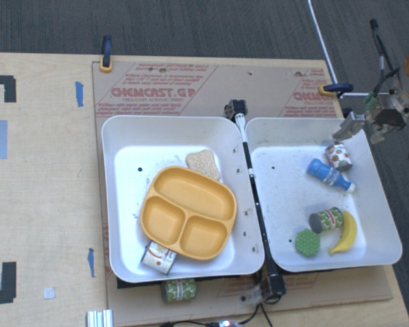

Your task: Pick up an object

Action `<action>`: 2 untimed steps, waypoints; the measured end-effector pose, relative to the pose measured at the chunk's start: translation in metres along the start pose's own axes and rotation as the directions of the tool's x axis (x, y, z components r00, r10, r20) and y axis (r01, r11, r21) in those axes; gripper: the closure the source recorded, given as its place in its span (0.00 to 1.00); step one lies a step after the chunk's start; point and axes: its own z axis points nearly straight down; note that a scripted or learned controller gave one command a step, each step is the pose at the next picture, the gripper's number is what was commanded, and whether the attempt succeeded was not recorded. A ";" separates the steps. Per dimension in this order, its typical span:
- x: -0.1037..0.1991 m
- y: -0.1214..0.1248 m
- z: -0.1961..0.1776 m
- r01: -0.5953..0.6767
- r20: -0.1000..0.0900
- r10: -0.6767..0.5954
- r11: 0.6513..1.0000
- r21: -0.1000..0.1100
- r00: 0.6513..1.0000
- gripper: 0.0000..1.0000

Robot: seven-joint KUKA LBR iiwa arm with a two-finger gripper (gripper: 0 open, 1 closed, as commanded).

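Note:
My gripper (363,129) hangs over the back right corner of the right bin (286,182), its fingers spread open with nothing between them. Just below its left fingertip (343,133) lies a small white object with red spots (339,157). A blue bottle (329,174) rests beside that object, toward the front. Further forward sit a green can (326,219), a yellow banana (345,234) and a green round object (307,243).
The left bin (123,176) holds a yellow divided plate (188,212), a beige cracker-like piece (203,162) behind it and a small white carton (158,257) under its front edge. A green can (179,289) lies on the board in front of the bins.

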 end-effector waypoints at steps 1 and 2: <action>0.013 -0.036 0.140 -0.001 -0.001 0.001 1.000 0.003 1.000 0.00; 0.012 -0.034 0.128 -0.001 0.001 0.001 1.000 -0.003 1.000 1.00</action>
